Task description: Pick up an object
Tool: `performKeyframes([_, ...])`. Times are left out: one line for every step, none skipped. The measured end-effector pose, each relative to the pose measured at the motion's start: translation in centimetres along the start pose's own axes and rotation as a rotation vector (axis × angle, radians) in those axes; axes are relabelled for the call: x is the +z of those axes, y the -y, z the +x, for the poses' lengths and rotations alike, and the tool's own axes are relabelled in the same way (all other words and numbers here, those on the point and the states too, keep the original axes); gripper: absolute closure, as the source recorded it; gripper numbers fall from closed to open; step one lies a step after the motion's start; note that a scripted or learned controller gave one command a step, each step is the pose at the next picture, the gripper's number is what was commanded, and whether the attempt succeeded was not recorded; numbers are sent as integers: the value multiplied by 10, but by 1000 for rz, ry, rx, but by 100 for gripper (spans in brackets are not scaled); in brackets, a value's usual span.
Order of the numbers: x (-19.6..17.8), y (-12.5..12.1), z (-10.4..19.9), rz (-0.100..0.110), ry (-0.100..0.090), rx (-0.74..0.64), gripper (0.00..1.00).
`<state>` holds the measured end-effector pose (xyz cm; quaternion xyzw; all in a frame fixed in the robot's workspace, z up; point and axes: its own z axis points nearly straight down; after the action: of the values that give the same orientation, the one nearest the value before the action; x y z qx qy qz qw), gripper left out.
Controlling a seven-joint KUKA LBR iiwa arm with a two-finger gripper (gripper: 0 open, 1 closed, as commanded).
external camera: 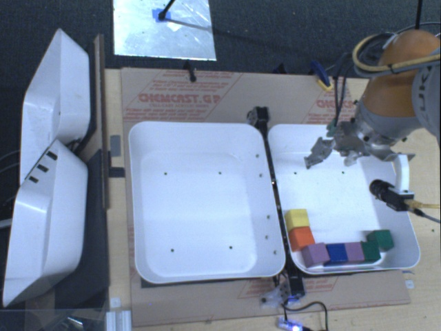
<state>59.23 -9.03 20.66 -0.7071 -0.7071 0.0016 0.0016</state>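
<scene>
A: Looking down from the camera view, where do the blocks lie from the gripper (333,153)?

B: Below it, well apart, along the right bin's (413,250) near wall; yellow block (297,218) nearest, then orange block (300,237); the row's long axis runs rightward to the green block (380,240).

A: Fingers?

B: Empty; I cannot tell their spread; nothing stands between.

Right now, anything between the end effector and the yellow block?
No. Camera view shows bare white bin floor between the end effector and the yellow block.
</scene>
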Motion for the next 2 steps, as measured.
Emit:
performKeyframes([-3, -1, 0, -5, 0, -1, 0])
performKeyframes([58, -6, 3, 0, 0, 0, 0])
